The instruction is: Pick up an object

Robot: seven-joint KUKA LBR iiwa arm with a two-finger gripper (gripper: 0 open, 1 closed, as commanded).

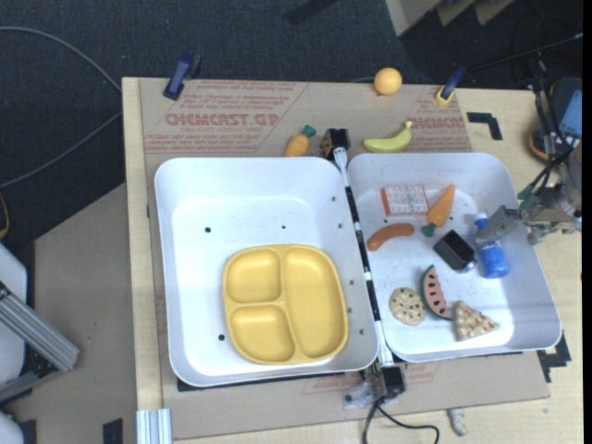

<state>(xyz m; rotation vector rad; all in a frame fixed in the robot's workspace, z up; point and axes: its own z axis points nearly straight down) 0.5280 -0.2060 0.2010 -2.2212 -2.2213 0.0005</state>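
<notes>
Bench [222, 109]: a brown board printed with red lettering carries two shallow white bins side by side; a blue clamp [180, 76] grips its far left edge.
Left bin [185, 202]: it holds one thing, a yellow plate with three compartments [285, 302], lying flat toward the near side.
Behind the bins: a small orange toy [298, 144] and a yellow banana [388, 140] lie on the board near the seam; an orange ball [388, 80] sits at the far edge, with a second blue clamp [450, 85] just right of it.
Right bin [527, 285]: a red-and-white packet [404, 198] lies at the far side, a carrot [441, 205] just right of it, and a sausage [390, 235] below the packet. A black block [454, 249] sits near the middle. Along the near side lie a cookie [406, 305], a watermelon slice [435, 292] and a pizza slice [472, 322].
Blue bottle [491, 253]: it lies in the right bin just right of the black block, at the tip of the arm's tool.
Gripper [502, 220]: reaching in from the right, low over the bin's right side, right above the bottle; whether the fingers are spread or pressed together cannot be told from this angle.
</notes>
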